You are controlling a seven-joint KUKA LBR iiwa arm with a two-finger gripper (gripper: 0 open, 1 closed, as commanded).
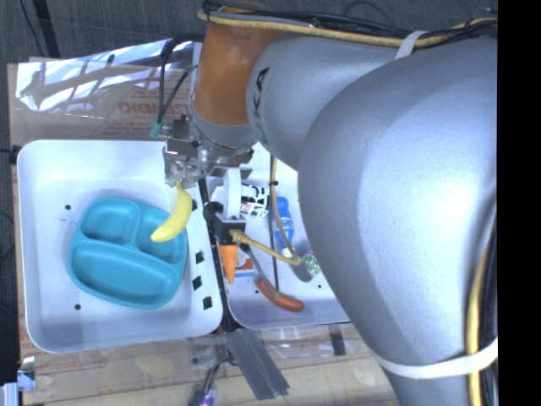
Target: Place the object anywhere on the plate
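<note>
A: Near edge first, what's there?

B: Front of the tabletop, bare wood w/ some dark bracket bits. Then the two bins. Left bin carries the blue plate, a sectioned one, lying flat approx mid-bin. Right bin has a carrot by the dividing wall, a sausage nearer the front, and a blue packet further back.

A: And the object?

B: Banana. Hangs top-up from the end effector, lower end over the plate's right rim, prob not resting on it yet; can't tell for sure.

A: Grip?

B: Fingers closed down on the banana's upper tip, it sits between them. Held by the end, so it dangles long-ways, which is likely why it swings in over the plate edge rather than the centre.

A: Behind that?

B: Orange band of the arm above the wrist, big grey link filling the right. Far back, a shiny plastic sheet behind the bins.

A: Stage?

B: I'd say carry's done, release pending. Risk: it lands on the rim and rolls off into the bin.
</note>
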